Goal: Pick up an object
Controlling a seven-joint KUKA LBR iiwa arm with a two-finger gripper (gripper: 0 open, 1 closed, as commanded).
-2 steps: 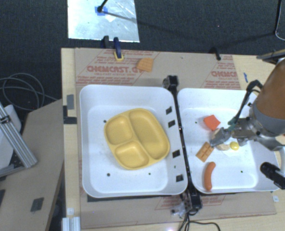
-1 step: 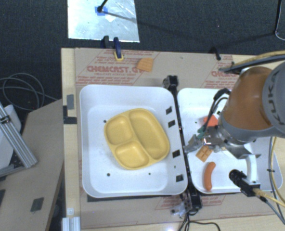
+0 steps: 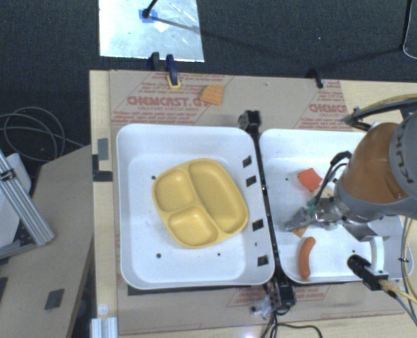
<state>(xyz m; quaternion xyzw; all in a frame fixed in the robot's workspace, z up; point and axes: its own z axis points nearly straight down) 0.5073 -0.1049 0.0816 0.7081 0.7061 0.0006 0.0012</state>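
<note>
Gripper low in right bin, finger state cannot be told | orange block just beyond it, sausage nearer | yellow divided plate in left bin

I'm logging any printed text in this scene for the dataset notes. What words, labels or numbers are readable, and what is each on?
"CHEMCAST", red print, on the brown sheet behind the left bin; the letters after it are cut off.
A second red print on the same sheet behind the right bin: too blurred to read.
Smaller red lines beneath both: too small to read.
</note>
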